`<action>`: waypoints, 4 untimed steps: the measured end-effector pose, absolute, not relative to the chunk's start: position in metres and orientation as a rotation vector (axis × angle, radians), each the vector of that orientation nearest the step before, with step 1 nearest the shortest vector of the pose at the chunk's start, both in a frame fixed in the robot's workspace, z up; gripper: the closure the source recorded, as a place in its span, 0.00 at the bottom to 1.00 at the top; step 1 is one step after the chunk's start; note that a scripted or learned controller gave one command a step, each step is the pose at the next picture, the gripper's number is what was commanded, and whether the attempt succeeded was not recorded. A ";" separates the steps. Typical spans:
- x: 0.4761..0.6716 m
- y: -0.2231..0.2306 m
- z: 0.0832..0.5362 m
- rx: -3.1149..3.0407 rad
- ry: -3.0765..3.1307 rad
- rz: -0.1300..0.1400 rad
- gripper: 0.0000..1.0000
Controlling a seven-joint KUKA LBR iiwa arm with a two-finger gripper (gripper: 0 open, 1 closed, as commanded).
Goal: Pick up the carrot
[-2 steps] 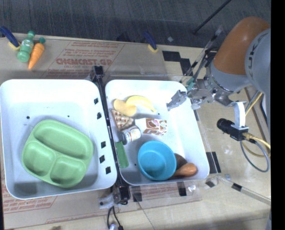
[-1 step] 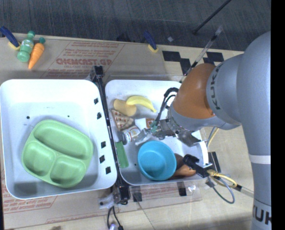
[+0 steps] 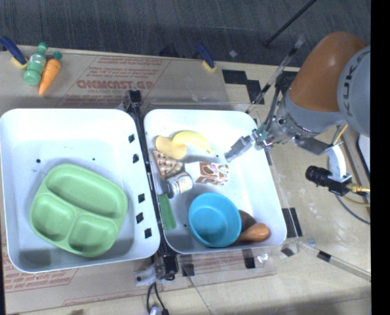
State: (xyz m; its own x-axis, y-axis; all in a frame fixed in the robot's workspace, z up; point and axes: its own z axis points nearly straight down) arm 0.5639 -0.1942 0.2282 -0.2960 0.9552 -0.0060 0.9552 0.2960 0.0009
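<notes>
The carrot (image 3: 49,75), orange with a green top, lies on the cardboard beyond the far left corner of the left bin (image 3: 11,126), outside both bins. A green toy vegetable (image 3: 34,67) lies right beside it. My gripper (image 3: 237,149) hangs over the right bin (image 3: 263,182) near its far right side, just right of a yellow banana (image 3: 189,142). It is far from the carrot, and I see nothing held in it.
The right bin holds the banana, a waffle (image 3: 168,166), a brown-and-white packet (image 3: 213,173), a small can (image 3: 179,186), a blue bowl (image 3: 214,220) and an orange-brown item (image 3: 255,231). A green divided plate (image 3: 78,209) lies in the left bin. Blue clamps (image 3: 12,51) sit at the cardboard's far edge.
</notes>
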 end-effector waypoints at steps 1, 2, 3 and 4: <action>0.506 -0.161 0.118 1.809 2.586 -0.009 0.00; 0.586 -0.117 0.134 2.126 2.317 -0.004 0.00; 0.649 -0.116 0.273 2.225 2.208 0.005 0.00; 0.656 -0.097 0.103 2.076 2.367 -0.013 0.00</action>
State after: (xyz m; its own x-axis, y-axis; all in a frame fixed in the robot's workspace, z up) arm 0.6555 -0.0968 0.1027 -0.1304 0.9915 -0.0003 0.9914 0.1304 -0.0111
